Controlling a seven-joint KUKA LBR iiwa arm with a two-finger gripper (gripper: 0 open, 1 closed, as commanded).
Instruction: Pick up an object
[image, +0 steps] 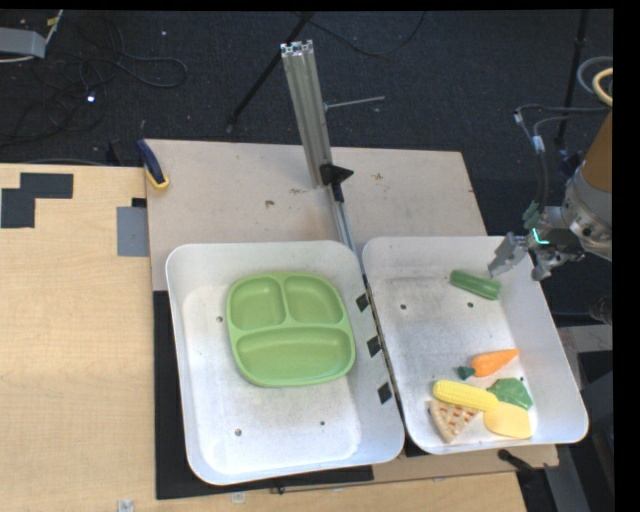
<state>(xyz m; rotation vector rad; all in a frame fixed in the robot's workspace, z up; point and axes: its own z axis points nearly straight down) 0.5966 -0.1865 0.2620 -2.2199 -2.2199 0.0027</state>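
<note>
In the right bin (420, 330) a green pickle-like stick (474, 285) lies near the back. At the front right of that bin sit an orange carrot (494, 362), a yellow corn cob (463, 394), a green leafy piece (514, 391), a yellow piece (509, 422) and a tan wedge (449, 424). My gripper (526, 254) hovers over the bin's back right rim, just right of the green stick, its fingers spread with nothing between them.
The left bin (200, 400) holds a green divided plate (290, 328). An aluminium post (308, 110) stands behind the bins. Cables hang by the arm at the right edge.
</note>
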